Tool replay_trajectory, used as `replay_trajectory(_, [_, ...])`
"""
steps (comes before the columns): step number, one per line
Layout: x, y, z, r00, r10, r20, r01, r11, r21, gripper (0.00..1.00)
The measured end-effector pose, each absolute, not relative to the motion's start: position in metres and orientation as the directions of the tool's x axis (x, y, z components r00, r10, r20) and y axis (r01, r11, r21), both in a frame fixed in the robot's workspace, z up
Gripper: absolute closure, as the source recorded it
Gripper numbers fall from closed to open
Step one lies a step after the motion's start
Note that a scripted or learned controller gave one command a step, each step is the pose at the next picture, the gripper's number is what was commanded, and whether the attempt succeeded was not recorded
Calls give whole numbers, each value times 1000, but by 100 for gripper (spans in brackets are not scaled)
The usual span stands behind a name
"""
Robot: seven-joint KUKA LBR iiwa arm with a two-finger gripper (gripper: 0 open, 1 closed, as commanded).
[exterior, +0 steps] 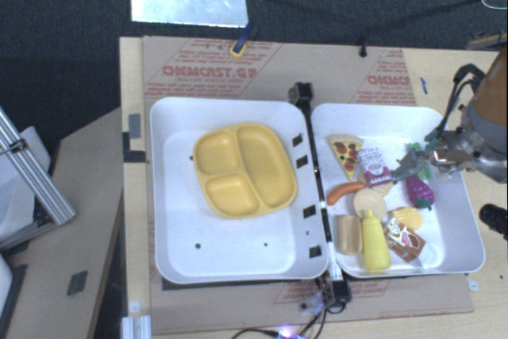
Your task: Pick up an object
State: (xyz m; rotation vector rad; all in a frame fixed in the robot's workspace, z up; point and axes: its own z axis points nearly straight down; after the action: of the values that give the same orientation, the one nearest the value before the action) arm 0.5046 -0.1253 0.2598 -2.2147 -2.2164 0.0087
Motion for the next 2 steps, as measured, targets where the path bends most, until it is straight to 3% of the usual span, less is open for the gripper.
replay_trajectory(1, [507, -125, 265, -4, 1000, 0, 1000, 4, 2, 0])
replay_trajectory(2, [509, -129, 222, -1, 1000, 1, 1000, 1, -2, 0])
